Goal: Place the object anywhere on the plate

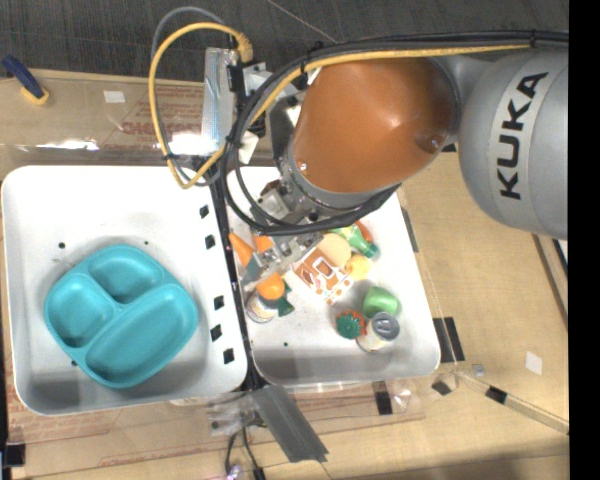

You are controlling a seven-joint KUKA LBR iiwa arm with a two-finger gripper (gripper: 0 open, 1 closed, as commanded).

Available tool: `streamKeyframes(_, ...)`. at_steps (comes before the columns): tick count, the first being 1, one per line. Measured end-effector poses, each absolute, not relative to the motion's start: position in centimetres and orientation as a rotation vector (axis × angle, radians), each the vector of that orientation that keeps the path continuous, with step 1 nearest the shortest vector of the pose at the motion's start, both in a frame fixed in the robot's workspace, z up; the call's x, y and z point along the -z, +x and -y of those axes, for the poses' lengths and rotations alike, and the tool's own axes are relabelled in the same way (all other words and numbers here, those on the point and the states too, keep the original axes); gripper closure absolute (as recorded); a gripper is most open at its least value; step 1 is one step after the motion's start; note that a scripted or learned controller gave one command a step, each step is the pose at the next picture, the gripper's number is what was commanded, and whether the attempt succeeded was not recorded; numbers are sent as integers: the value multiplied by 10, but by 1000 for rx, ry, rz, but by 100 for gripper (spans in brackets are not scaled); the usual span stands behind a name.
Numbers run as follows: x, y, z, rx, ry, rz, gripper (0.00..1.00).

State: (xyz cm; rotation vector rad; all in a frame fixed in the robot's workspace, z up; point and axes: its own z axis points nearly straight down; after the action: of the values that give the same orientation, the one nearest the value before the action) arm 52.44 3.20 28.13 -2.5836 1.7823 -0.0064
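A teal plate (pixel 120 313) with three compartments lies in the left bin (pixel 30 218). The right bin (pixel 310 353) holds several small toy foods: an orange piece (pixel 271 288), a white and orange carton (pixel 320 271), a green ball (pixel 381 301), a red and green piece (pixel 349 322) and a small can (pixel 383 328). My gripper (pixel 280 238) reaches down into the right bin's upper left part, just above the orange piece. The big orange wrist band (pixel 370 118) covers most of it.
Yellow and black cables (pixel 195 98) loop over the divider between the bins. A grey bracket (pixel 290 423) sticks out below the bins' front edge. The arm's grey body (pixel 510 118) covers the right bin's upper right.
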Motion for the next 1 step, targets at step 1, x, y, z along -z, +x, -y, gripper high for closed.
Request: streamKeyframes(1, -234, 503, -114, -7, -2576, -1798, 100)
